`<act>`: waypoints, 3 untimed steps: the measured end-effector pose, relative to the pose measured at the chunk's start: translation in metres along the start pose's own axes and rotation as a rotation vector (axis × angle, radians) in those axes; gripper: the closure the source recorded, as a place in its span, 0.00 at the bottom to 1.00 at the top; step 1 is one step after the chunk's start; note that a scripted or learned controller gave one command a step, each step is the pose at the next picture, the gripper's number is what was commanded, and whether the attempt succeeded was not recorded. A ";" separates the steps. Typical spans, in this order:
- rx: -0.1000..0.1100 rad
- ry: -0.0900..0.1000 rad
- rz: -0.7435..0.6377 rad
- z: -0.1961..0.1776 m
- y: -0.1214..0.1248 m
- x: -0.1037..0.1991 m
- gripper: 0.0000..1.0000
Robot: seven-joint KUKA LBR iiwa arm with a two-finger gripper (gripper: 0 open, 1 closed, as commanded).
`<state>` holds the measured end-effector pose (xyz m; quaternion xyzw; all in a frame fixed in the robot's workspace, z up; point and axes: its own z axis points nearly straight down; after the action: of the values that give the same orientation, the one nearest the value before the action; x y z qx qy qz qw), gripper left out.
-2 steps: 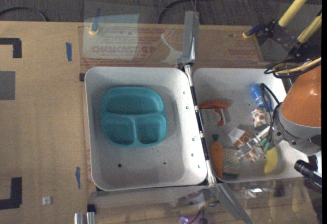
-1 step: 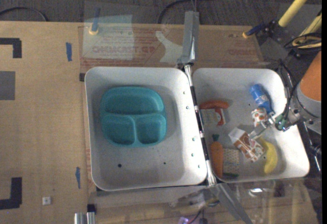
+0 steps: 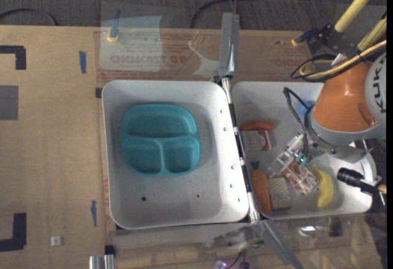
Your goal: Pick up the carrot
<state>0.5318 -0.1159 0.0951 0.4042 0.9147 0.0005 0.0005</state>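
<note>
The carrot [image 3: 262, 190], a short orange oblong, lies at the front left of the right bin [image 3: 270, 99], close to the divider. My gripper [image 3: 295, 163] hangs low in the middle of that bin, up and to the right of the carrot and apart from it. It sits over a small red-and-white patterned item [image 3: 301, 178]. The arm's orange band [image 3: 341, 102] covers the bin's right part.
A yellow banana [image 3: 323, 188] lies right of the gripper and a beige square piece [image 3: 280, 194] sits beside the carrot. A red-orange piece with a white arch [image 3: 258, 128] is at the bin's back left. The left bin [image 3: 116, 200] holds a teal divided plate [image 3: 132, 128].
</note>
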 end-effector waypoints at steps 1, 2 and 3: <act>-0.005 -0.010 -0.276 0.007 0.046 -0.037 0.00; 0.000 0.000 -0.496 0.007 0.089 -0.091 0.00; -0.008 -0.013 -0.491 -0.004 0.090 -0.095 1.00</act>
<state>0.6625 -0.1251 0.0991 0.1698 0.9855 0.0015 0.0078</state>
